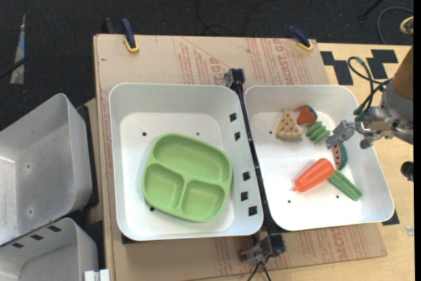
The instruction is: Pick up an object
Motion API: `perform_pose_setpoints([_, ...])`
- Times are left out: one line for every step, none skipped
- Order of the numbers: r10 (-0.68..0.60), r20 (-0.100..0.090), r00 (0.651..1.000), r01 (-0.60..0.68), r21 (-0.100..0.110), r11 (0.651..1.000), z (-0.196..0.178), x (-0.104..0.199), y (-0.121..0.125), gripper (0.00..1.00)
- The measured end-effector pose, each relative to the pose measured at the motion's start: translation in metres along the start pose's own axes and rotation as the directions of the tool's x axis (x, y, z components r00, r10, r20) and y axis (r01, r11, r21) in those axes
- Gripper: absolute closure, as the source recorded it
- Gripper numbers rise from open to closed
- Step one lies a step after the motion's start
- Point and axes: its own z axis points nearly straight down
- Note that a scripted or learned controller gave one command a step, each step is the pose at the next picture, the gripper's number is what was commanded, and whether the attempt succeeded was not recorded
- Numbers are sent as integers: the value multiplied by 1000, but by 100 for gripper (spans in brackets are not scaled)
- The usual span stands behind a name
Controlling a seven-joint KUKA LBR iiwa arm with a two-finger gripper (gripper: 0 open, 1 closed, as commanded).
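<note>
The toy carrot (320, 174) is a smooth orange cone with a green stalk end, lying aslant in the lower middle of the right bin (376, 207), its tip toward 8 o'clock and its green end toward 4 o'clock. At 1 o'clock from it, touching or nearly so, lies a watermelon slice (338, 154) with a green rind and red flesh. The gripper (341, 133) hangs over the bin's right side, just above that slice, its grey metal fingers pointing toward 9 o'clock; whether they are apart or together I cannot tell. The arm enters at 3 o'clock. Toward 11 o'clock sit a tan waffle-textured wedge (287, 126), a red piece (306, 115) and a ridged green piece (318, 133). The left bin (131, 102) holds a glossy light-green plate (187, 176) with 3 compartments.
</note>
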Motion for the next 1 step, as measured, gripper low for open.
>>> perform_pose_setpoints([2,-3,1000,-2,6,1000,59,8,-6,0])
